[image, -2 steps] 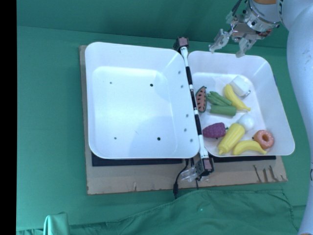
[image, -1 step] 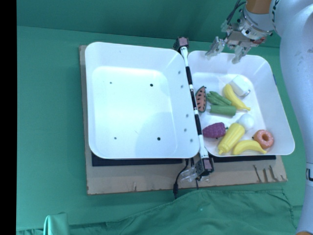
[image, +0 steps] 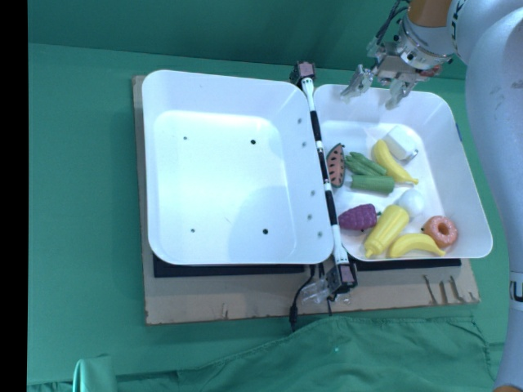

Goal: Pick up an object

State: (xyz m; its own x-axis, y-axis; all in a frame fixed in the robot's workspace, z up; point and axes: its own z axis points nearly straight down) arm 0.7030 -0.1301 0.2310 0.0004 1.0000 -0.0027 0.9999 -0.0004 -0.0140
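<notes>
My gripper (image: 377,91) hangs open above the far edge of the right bin (image: 458,149), with nothing between its fingers. Below it the bin holds toy food: a white cup-like piece (image: 400,143), a yellow banana (image: 392,163), green pods (image: 364,165), a green cucumber (image: 373,184), a watermelon slice (image: 335,164), purple grapes (image: 358,216), a yellow corn cob (image: 386,229), a white egg-like ball (image: 411,202), a second banana (image: 415,246) and an orange doughnut (image: 442,231). The objects lie well nearer the camera than the gripper.
The left bin (image: 229,170) sits beside the right one, with a black-and-white bar (image: 320,158) running between them. Both rest on a cardboard sheet (image: 245,296) over green cloth. The grey arm (image: 490,72) comes down along the right side.
</notes>
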